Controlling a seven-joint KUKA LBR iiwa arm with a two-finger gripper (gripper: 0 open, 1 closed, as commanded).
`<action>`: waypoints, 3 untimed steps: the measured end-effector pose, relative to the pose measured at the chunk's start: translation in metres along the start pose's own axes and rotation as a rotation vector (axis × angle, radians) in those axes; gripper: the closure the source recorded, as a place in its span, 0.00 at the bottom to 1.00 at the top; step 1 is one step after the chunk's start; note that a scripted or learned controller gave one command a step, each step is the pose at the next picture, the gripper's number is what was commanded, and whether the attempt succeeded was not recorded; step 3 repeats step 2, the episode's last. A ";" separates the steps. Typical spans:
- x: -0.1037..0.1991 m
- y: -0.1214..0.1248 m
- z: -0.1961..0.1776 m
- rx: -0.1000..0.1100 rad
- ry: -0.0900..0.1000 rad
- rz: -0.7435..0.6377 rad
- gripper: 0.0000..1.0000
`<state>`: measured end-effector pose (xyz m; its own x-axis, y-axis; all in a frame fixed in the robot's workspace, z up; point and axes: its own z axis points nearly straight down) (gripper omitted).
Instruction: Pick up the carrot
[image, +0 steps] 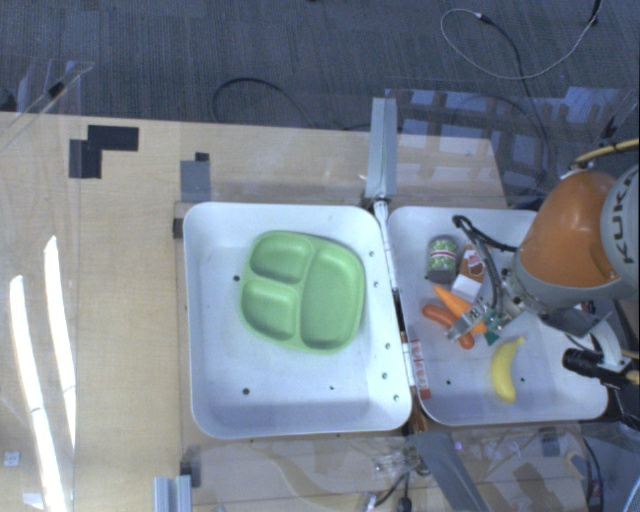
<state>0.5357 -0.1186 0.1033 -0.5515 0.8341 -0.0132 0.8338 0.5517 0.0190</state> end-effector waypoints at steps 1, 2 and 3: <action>0.046 0.005 -0.098 0.013 0.007 0.241 1.00; 0.029 0.043 -0.083 0.010 0.009 -0.309 1.00; 0.029 0.043 -0.083 0.010 0.009 -0.309 1.00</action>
